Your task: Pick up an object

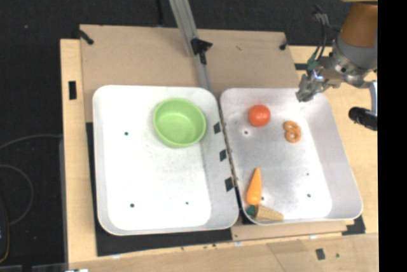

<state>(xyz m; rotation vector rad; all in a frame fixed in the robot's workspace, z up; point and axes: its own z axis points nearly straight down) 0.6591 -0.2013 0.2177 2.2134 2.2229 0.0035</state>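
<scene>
Camera view: carrot point(254, 186) upright, tip up.

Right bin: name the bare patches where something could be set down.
In the right bin, free floor lies between the pretzel and the carrot, out to the right wall. Crowded: the top near the tomato and pincer, and the lower left corner.

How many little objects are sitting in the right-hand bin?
4: a tomato near the far left, a pretzel to its right, a carrot and a wedge at the near edge.
</scene>
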